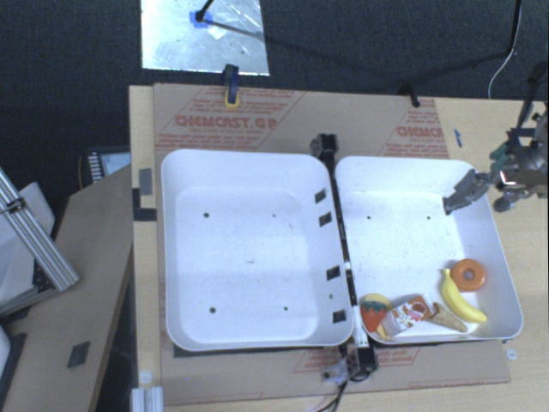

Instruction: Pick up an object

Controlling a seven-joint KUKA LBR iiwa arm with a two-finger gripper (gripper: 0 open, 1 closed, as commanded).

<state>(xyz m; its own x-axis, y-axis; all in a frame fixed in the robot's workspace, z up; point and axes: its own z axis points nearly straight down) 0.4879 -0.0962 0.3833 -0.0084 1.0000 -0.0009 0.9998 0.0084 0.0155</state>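
Observation:
The right bin (403,221) holds several small objects along its near edge. A yellow banana (461,299) lies at the near right corner, with an orange ring (468,274) touching its upper end. A red and white packet (404,316) lies left of the banana, beside an orange-red round fruit (372,310). A small brown cone-shaped piece (447,319) rests between the packet and the banana. My gripper (456,196) reaches in from the right over the bin's far right part, well above and behind the objects, with nothing seen in it.
The left bin (244,247) sits beside the right one, joined by a dark clip-lined divider (336,239). Both rest on a cardboard sheet (283,114). A shiny metal plate (204,22) lies beyond the bench. Cables hang at the far right.

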